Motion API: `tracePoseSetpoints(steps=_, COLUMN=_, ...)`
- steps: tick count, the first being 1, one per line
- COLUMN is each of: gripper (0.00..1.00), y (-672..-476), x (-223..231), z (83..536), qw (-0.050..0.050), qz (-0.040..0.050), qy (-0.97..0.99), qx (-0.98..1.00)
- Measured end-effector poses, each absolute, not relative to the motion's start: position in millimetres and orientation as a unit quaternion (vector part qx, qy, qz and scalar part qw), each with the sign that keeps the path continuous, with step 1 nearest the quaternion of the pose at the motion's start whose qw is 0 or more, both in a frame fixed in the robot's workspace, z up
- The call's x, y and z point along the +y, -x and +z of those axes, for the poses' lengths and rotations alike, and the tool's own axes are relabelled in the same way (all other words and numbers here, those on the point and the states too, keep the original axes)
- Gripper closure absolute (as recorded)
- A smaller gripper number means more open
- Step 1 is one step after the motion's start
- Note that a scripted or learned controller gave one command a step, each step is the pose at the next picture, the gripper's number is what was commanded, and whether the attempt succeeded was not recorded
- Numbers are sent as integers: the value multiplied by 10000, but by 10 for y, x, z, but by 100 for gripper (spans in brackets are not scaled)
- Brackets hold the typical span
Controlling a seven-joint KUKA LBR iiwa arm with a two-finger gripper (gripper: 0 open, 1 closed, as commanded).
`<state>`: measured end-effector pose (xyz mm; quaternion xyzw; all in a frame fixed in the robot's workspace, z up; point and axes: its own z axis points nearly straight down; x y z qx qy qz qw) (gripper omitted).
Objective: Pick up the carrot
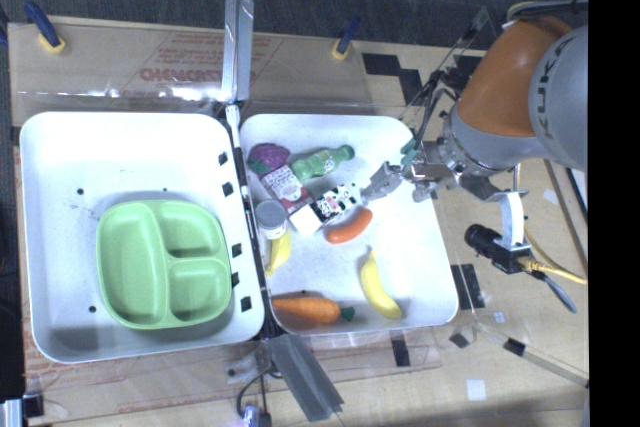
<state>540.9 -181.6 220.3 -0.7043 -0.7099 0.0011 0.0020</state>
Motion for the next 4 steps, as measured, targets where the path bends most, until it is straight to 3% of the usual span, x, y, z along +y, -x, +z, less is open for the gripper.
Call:
tracePoseSetpoints(steps=1, gripper=0, y=-4756, x=-1232, z=1645, qw=22, qz=16, qy=7656, qx=-6433)
tracePoseSetpoints(steps=2, gripper=0, y=-4754, x=-964, z=904, qw=27, qz=8, qy=5892, qx=-8080)
tracePoseSetpoints(steps=3, gripper=0, y=-4765, x=-1534, z=1380, qw=-2, qz=2, qy=4847, qx=-8747)
tracePoseSetpoints(steps=4, gripper=0, y=-4780, x=-1687, z=911, qw=17, qz=0, qy=4325, qx=-9016)
